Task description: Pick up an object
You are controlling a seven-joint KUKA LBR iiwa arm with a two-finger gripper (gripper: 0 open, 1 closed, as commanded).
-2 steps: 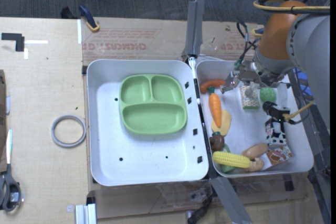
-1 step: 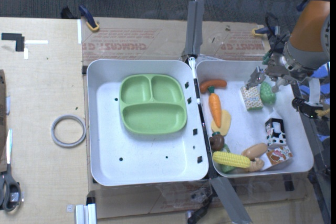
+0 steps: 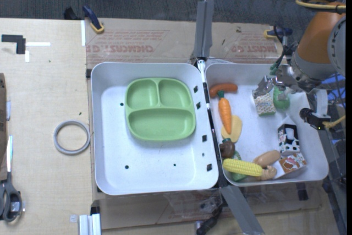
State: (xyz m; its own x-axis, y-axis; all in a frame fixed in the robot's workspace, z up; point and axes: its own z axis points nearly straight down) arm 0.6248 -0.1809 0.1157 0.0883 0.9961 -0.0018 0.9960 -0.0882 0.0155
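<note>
Dark grey carpet lies behind the worktop (image 3: pixel 44 91), which is pale wood with a sheet of brown cardboard (image 3: pixel 143 41) under the two white bins. I take the green divided plate (image 3: pixel 160 108) as the landmark; it lies in the left bin (image 3: pixel 104 135) with its three compartments bare.

To the left of the plate, outside the bin, a roll of clear tape (image 3: pixel 72 136) lies flat on the wood, and further left, at the edge, there are scissors (image 3: pixel 10 195). Behind the plate and to the left, a blue and yellow clamp (image 3: pixel 93 18) sits at the corner of the cardboard.

To the right of the plate is the right bin (image 3: pixel 258 135). Nearest to the plate lie a red sausage (image 3: pixel 223 88), an orange carrot (image 3: pixel 225 113) just in front of it, and a pale yellow piece (image 3: pixel 237 128) touching the carrot. In front of these, a corn cob (image 3: pixel 243 167) lies across the near corner, with a brown bread roll (image 3: pixel 267 158) beside it. Further right stand a black and white milk carton (image 3: pixel 287 140) and an orange packet (image 3: pixel 291 162).

The gripper (image 3: pixel 273 85) is far right of the plate, low over the back of the right bin. A small speckled carton (image 3: pixel 265 103) and a green bottle (image 3: pixel 281 99) are just below it. I cannot tell whether the fingers are apart or together, or whether they touch either thing.
</note>
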